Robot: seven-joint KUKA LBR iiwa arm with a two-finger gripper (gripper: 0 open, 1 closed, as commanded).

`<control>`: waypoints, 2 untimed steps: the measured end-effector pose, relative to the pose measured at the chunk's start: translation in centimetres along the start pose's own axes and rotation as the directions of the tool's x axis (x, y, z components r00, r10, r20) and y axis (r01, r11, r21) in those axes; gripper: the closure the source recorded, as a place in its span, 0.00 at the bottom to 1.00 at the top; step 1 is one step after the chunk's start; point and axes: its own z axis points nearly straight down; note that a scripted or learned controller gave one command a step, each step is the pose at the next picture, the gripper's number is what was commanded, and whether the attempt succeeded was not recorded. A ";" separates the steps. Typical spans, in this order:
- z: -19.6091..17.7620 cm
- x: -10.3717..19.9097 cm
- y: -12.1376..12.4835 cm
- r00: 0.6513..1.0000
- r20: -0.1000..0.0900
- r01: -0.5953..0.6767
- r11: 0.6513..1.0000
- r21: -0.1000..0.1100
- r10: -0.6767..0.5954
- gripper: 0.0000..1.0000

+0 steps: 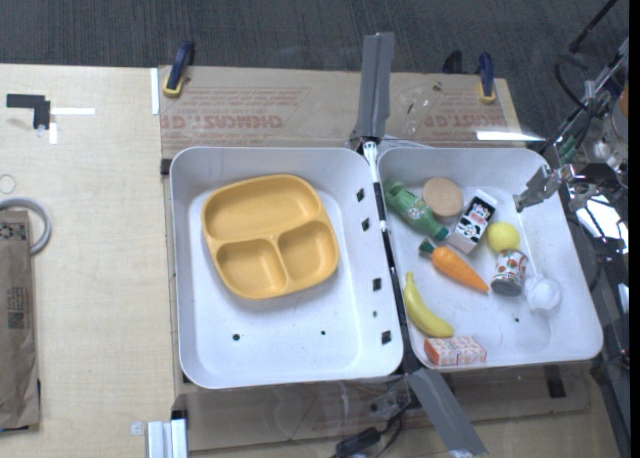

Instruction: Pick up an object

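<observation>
Gripper sits at the right bin's far right rim, low over the corner, arm coming in from the right edge. Can't tell the opening; too small and blurred against the cables. Nothing visible between its tips, touching no object.

Nearest item: yellow lemon, just inboard of the gripper, apart from it. Beside the lemon, a small black-and-white carton, tilted. Below the lemon, a small can lying on its side, with a clear cup touching or just beside it near the right wall. Orange carrot lies diagonally mid-bin, its tip near the can. Tan round disc at the far side, next to a green bottle lying along the divider side. Banana lies toward the near left part of the bin; small red-and-white box just below it at the near wall.

Items crowd together mid-bin; lemon and carton are the ones between the gripper and the rest.

Left bin holds a yellow divided plate, three compartments, well apart from the gripper.

Bench outside: blue clamps at the cardboard's far edge, brown bag at far left.
</observation>
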 end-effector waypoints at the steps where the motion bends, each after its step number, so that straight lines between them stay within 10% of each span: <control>1: 10.3 4.3 -0.6 0.940 -0.001 0.341 0.940 -0.001 -0.341 0.00; 2: 14.5 9.2 -3.3 0.780 0.000 0.626 0.780 -0.002 -0.626 0.00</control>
